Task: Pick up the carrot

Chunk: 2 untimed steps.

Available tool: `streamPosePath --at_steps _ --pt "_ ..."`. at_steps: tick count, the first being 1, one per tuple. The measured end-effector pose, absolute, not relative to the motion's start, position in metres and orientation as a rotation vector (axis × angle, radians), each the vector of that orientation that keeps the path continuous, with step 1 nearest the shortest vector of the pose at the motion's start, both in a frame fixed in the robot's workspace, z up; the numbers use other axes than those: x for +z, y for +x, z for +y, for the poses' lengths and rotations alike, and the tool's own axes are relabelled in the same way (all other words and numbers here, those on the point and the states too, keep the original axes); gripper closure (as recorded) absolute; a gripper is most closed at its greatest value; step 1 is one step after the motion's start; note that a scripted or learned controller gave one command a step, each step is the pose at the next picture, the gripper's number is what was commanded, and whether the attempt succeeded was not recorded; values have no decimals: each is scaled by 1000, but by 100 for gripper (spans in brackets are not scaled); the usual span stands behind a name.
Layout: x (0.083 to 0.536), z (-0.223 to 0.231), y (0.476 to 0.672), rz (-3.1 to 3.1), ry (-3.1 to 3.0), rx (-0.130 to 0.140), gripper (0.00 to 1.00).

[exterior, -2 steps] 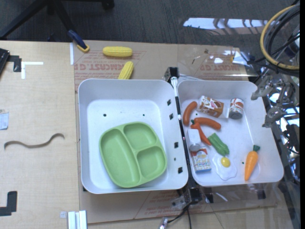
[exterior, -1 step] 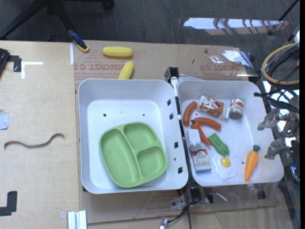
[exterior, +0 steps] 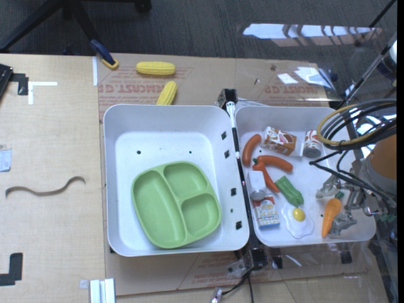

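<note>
Roughly noted: right bin (exterior: 287, 115) lay under the gripper (exterior: 341, 207), which hovered at its near corner, metal tangled; whether clenched or released, I could not tell. Carrot (exterior: 330, 216) stood just beside the tool, seemingly touching. Probably light, rigid, slick plastic; best gripped mid-body.

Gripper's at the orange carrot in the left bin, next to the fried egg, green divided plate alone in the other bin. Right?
Wrong bin. The camera view shows the gripper at the orange carrot in the right white bin, beside the fried egg. The green divided plate sits alone in the left white bin.
</note>
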<state>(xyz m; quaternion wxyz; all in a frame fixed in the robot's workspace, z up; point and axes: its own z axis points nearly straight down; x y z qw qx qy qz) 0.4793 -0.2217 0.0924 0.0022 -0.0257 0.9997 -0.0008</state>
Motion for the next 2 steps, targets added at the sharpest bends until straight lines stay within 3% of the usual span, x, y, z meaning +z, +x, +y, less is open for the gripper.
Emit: streamPosePath --at_steps 1,2 --pt "102 -220 482 3131 -90 -5 100" --pt "102 -220 482 3131 -89 -4 0"
